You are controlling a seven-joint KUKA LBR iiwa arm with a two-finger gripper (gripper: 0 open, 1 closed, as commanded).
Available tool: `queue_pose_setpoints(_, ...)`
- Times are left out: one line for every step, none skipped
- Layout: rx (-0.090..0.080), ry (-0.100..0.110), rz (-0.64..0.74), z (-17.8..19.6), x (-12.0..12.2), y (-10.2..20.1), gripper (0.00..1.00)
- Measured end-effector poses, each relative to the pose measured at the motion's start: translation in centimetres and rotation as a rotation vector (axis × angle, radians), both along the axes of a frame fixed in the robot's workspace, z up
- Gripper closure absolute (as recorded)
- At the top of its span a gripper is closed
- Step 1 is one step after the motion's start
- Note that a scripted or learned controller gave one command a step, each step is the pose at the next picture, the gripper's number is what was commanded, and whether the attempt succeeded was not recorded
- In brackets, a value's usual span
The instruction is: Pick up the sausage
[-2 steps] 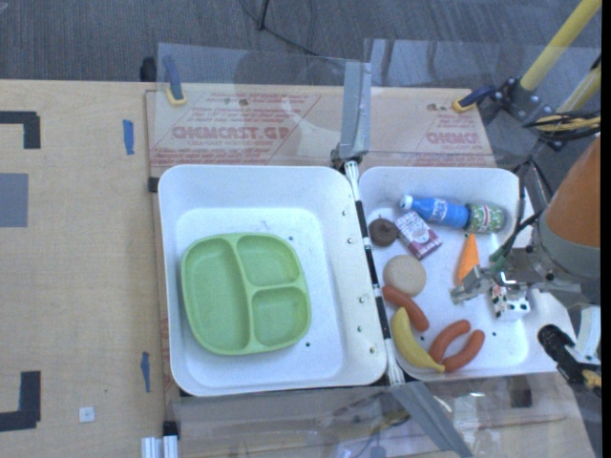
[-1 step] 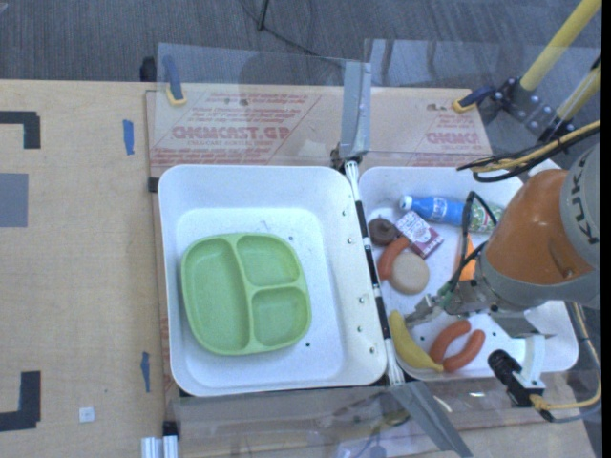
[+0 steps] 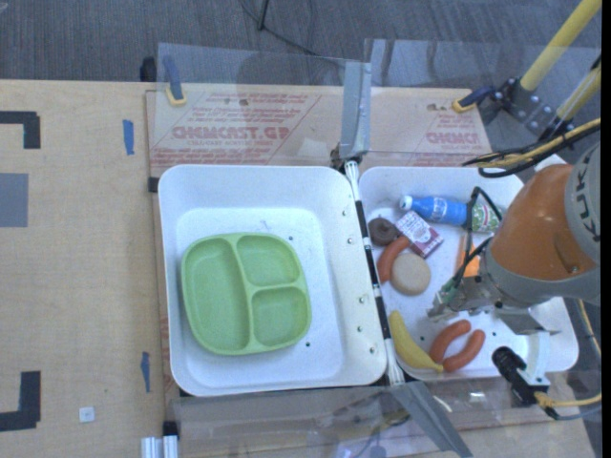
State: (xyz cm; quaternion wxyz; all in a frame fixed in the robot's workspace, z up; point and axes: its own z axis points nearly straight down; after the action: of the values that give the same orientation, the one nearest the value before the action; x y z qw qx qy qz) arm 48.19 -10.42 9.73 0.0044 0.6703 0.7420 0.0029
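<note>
Down on the bench [image 3: 76,256] we go, and the big landmark is the right bin [image 3: 563,346], the one the arm [image 3: 544,237] is leaning over with its orange band. Left of that bin sits its twin, the left bin [image 3: 191,189], carrying a green divided plate [image 3: 246,292].

Inside the right bin there is a crowd. Toward its far wall lies a blue-capped bottle [image 3: 437,208], with a small red packet [image 3: 418,233] just beside it. Toward the bin's left wall, a dark round piece [image 3: 384,229], a beige round piece [image 3: 411,274] and a reddish curved piece [image 3: 389,259] tucked against it. Along the bin's near-left corner, a yellow banana [image 3: 409,345].

And there's the target: the sausage [image 3: 456,344], a pair of reddish links lying at the bin's near side, just beside the banana.

The pincer [image 3: 460,299] hangs right above the sausage, toward the bin's middle. Whether it stands wide or narrow, I cannot tell; the wrist blocks it.

The call here, as I judge it: straddle the links across their short width, drop straight down at their middle, and keep clear of the banana so it isn't nipped along with them.
</note>
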Motion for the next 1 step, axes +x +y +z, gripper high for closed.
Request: queue_pose_setpoints(0.0,0.0,0.0,0.0,0.0,0.01,0.0)
